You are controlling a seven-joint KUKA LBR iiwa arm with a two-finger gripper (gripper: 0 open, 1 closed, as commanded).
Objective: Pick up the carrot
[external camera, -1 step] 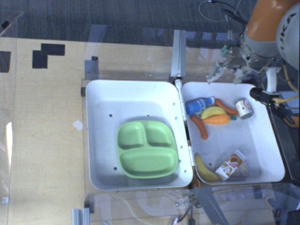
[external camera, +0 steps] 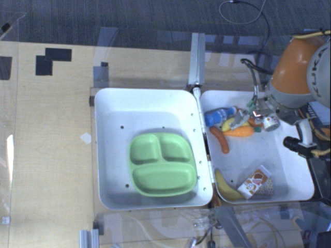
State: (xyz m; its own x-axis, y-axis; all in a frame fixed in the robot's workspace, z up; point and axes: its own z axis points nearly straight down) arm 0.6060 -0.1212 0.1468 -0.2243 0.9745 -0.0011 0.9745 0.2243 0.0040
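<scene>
An orange carrot (external camera: pixel 241 132) lies roughly horizontal in the right of the frame, in the upper part of the right bin.

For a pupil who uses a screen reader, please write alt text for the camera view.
A grey and orange robot arm's gripper hovers at an orange carrot in the right white bin, amid a blue bottle, red sausage, yellow banana and snack packet. The left white bin holds a green divided plate.
</scene>
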